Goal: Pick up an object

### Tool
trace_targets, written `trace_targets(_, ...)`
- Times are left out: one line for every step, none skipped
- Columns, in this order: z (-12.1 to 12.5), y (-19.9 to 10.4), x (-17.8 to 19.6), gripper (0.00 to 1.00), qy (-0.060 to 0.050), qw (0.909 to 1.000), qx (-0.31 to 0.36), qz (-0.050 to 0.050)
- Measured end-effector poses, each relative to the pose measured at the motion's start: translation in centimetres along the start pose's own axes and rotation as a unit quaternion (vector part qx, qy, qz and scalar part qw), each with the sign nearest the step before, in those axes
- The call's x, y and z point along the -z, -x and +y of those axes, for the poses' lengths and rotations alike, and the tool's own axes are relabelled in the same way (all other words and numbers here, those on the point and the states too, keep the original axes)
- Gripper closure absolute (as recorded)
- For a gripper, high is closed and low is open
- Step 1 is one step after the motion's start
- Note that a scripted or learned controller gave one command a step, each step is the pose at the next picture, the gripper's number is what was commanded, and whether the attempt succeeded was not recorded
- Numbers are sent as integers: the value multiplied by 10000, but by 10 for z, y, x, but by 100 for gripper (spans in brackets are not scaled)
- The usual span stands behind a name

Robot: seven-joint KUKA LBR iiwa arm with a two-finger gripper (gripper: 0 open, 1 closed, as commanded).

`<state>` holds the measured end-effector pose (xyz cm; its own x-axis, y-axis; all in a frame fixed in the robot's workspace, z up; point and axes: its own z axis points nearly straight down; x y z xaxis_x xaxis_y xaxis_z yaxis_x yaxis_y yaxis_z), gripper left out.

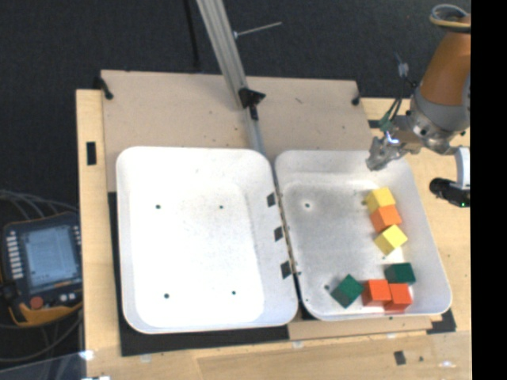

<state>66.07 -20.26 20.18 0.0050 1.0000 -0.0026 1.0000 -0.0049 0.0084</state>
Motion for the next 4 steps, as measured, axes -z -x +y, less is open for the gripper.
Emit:
trace_targets(-2, 8, 49, 100, -3, 10000, 12, -1)
trace_targets(0, 10, 100, 100, -2, 10000, 42, 0)
trace_targets(-28, -32, 89, 100, -41, 10000, 44, 7)
trace_targets(-46, -73, 73, 100, -44, 10000, 47, 10)
